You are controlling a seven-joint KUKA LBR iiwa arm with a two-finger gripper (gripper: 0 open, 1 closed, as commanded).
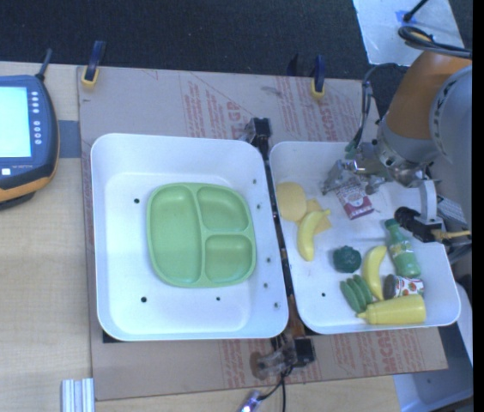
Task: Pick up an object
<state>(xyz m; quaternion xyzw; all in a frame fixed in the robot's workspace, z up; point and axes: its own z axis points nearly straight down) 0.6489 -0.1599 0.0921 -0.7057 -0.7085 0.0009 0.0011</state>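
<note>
- A cardboard-covered bench [182, 110] bears two white bins.
- In the right bin [311, 312], the gripper [345, 177] hangs above a red-white packet [355, 202]; its finger state I cannot tell.
- A banana [311, 233] lies left of the packet.

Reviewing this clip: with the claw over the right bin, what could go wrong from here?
1. The claw hangs by a small red-and-white packet lying flat; it may slip rather than lift.
2. The bottle, the bananas, the green pods and the yellow squash crowd the right bin, so a descent may knock neighbours.
3. The arm overhangs the bin's far corner and may hide the grasp.
</note>
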